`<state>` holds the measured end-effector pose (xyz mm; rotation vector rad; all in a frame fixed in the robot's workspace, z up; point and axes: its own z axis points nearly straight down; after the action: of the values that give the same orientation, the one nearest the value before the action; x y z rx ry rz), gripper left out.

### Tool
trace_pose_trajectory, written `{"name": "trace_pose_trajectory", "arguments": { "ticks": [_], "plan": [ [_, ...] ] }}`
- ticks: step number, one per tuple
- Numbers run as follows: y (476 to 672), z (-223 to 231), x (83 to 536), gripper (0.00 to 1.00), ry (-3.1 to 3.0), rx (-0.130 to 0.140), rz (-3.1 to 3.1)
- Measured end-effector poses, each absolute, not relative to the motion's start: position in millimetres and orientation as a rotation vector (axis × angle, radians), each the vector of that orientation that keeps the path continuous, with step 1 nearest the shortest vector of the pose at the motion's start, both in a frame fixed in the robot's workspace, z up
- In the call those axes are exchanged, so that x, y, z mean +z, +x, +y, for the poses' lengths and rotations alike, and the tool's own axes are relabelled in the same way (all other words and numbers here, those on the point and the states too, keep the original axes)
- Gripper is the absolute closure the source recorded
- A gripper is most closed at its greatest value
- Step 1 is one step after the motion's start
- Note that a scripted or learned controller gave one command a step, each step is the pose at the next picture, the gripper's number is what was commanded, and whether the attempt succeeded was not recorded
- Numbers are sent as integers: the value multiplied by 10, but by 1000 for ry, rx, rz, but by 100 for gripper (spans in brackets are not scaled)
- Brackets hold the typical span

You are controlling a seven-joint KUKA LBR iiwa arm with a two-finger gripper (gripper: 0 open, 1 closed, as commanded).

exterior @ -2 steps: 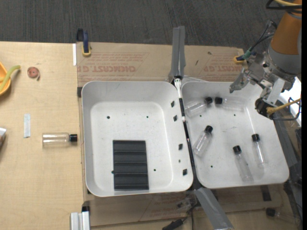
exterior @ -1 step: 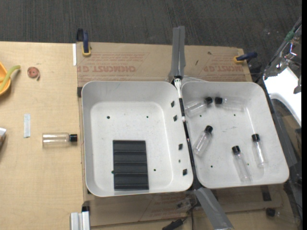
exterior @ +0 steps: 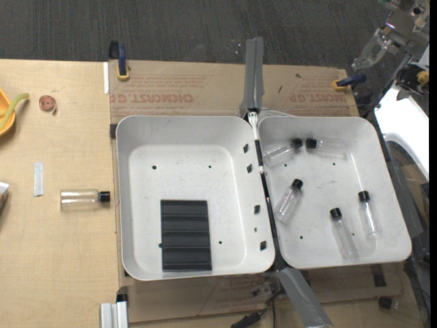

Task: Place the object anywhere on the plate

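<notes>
Two shallow white bins are seen side by side across the middle of the frame. In the left bin [exterior: 136, 142] a black ribbed plate [exterior: 185, 236] is laid flat near the lower wall, a little left of the bin's centre; nothing is seen resting on it.

In the right bin [exterior: 382, 156] five clear vials with black caps are scattered. Two are found near the upper wall, their caps close together: the upper-left vial [exterior: 278, 155] and the upper vial [exterior: 326, 145]. A middle vial [exterior: 288, 200] is tilted near the bin's left wall. A lower vial [exterior: 343, 235] and a right-hand vial [exterior: 367, 216] are placed toward the lower right corner, apart from one another. All five are kept well apart from the plate, in the other bin.

The gripper [exterior: 404, 4] is seen at the upper right corner of the frame, outside both bins; whether it is spread or closed cannot be told, and nothing is seen held in it.

The bins are set on brown cardboard [exterior: 177, 91], fixed by a blue clamp [exterior: 117, 55] at the upper left. On the pale wooden bench [exterior: 61, 251] at the left, a sixth vial [exterior: 82, 197] is laid on its side, with a small reddish disc [exterior: 46, 102] and a yellow object [exterior: 7, 112] above it. Dark carpet [exterior: 177, 12] is seen along the top.
</notes>
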<state>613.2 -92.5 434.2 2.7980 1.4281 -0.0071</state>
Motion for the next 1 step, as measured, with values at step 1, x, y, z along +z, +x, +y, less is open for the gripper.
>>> {"name": "trace_pose_trajectory", "arguments": {
  "ticks": [1],
  "plan": [
    [5899, -1585, 4397, 0, 2848, -9, 1329]
  ]
}}
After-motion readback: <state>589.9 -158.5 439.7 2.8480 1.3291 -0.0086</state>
